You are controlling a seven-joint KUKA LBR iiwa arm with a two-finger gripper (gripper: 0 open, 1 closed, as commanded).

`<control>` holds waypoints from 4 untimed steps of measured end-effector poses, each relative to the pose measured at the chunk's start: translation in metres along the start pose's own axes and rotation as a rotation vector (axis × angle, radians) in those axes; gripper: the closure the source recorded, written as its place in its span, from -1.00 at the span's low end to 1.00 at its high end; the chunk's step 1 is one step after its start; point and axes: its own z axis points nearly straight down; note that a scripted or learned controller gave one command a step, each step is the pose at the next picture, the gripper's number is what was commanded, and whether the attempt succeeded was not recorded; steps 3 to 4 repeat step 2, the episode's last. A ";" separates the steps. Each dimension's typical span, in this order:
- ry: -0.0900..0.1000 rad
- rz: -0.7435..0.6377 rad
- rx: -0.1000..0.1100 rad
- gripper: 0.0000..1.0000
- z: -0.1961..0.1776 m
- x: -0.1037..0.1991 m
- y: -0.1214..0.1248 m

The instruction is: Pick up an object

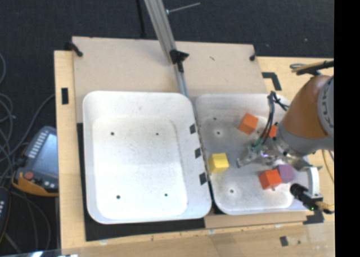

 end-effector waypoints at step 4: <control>0.004 0.001 0.012 -1.00 -0.015 -0.034 0.025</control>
